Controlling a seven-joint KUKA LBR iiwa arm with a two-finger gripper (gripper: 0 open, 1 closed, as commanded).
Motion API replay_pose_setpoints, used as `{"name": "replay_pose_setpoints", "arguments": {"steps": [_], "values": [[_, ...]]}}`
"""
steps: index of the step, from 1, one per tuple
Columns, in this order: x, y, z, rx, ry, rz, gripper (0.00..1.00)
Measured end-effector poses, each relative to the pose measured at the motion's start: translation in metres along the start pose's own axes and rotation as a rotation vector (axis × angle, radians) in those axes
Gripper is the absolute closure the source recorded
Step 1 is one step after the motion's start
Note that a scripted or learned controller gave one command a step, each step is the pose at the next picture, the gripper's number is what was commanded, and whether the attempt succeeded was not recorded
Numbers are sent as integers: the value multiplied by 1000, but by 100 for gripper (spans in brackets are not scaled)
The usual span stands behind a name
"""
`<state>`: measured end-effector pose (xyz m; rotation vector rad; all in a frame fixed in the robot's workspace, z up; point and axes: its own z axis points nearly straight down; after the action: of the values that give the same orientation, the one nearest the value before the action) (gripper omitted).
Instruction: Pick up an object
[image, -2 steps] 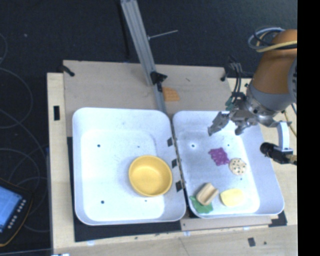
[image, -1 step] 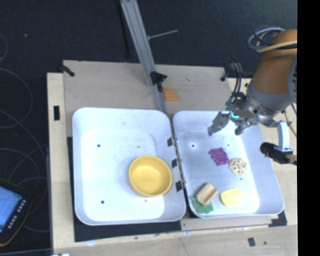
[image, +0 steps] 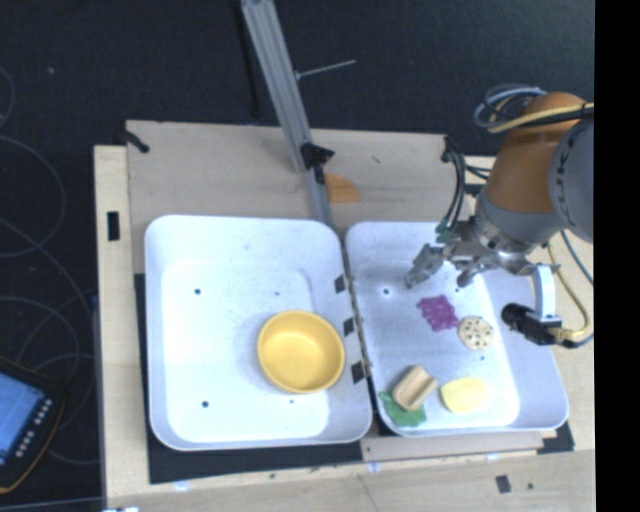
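Over the right-hand white bin the two-finger gripper hangs with its fingers spread wide and nothing between them. Just below it a small purple crinkled lump lies on the bin floor, beside a round speckled cookie.

Open floor around yellow bowl

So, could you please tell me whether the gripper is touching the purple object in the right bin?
Apart. The camera view shows bare white bin floor between the gripper and the purple object, which lies below it in the right bin.
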<state>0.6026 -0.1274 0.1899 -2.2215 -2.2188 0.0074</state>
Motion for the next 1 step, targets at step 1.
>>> {"name": "replay_pose_setpoints", "arguments": {"steps": [1], "values": [[1, 4, 44, -1, 0, 2, 0]]}}
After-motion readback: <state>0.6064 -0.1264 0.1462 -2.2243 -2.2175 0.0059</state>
